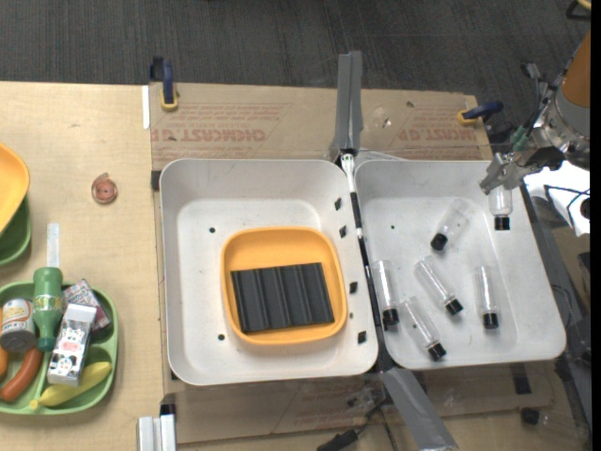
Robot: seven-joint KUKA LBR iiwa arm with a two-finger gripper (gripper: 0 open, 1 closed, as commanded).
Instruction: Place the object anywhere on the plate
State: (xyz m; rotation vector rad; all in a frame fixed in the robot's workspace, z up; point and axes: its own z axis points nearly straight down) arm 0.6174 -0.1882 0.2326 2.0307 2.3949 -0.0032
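Gripper (pixel 500 178) closed, seemingly, on a clear vial (pixel 501 207) hanging over the right bin (pixel 549 346), well short of the plate (pixel 282 242). Light, rigid, slippery, likely fragile; best pinched mid-barrel.

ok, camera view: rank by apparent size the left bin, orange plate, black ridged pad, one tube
1. left bin
2. orange plate
3. black ridged pad
4. any tube, e.g. the tube near the right bin's right side; the tubes look alike.
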